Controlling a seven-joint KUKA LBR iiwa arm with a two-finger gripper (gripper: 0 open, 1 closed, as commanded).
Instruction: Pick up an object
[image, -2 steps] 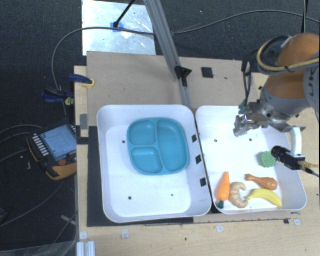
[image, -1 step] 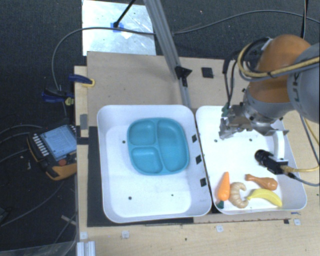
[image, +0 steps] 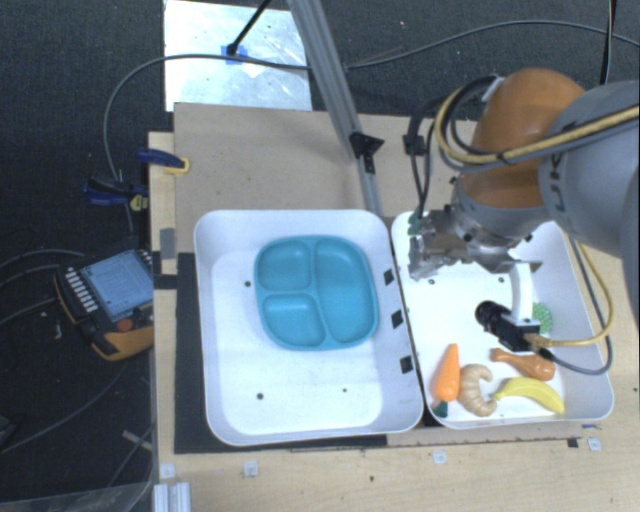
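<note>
My gripper (image: 428, 258) hangs over the upper left part of the right bin (image: 596, 400), close to its left wall. Toy food lies at the bin's near end. An orange carrot (image: 447, 373) stands on end by the left wall. A tan knobbly piece (image: 477, 389) lies beside it, and a yellow banana (image: 531, 395) follows to the right. Just above the banana rests an orange-brown drumstick-shaped piece (image: 524, 363). A small green item (image: 542, 316) sits by the right wall. All of these lie below the gripper and apart from it.
The left bin (image: 225, 400) holds a blue divided plate (image: 316, 291). A grey pole (image: 335, 85) slants down to the gap between the bins at the back. The arm's grey and orange body (image: 540, 130) covers the right bin's far end.
</note>
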